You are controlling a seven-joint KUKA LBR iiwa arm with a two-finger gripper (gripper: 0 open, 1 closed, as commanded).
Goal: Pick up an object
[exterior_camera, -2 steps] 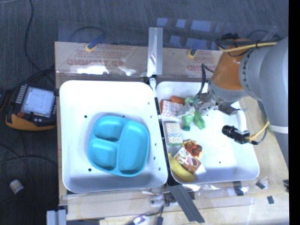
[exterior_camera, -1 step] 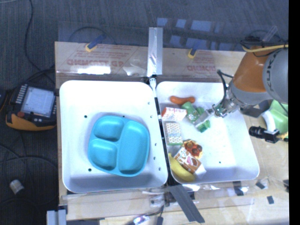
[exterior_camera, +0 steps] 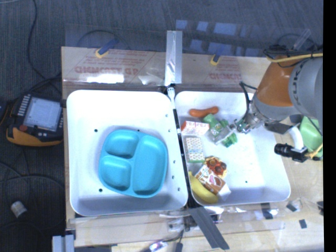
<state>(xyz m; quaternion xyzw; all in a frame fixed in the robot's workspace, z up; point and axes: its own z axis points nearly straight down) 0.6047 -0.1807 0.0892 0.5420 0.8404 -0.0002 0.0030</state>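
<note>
Gripper (exterior_camera: 242, 125) of mine hovers low in the right bin (exterior_camera: 262, 185), beside a green packet (exterior_camera: 224, 132); its grip state is unclear to me. Nearby lies an orange carrot (exterior_camera: 203, 111).

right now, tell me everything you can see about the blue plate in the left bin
The blue plate is a glossy turquoise divided tray, plastic by its look, with rounded corners and three compartments: two small ones on the camera view's left side and one large one on the right. It lies flat and right side up, turned slightly askew, on the floor of the left bin, toward the near right part. Nothing sits in its compartments and nothing else touches it.
</note>
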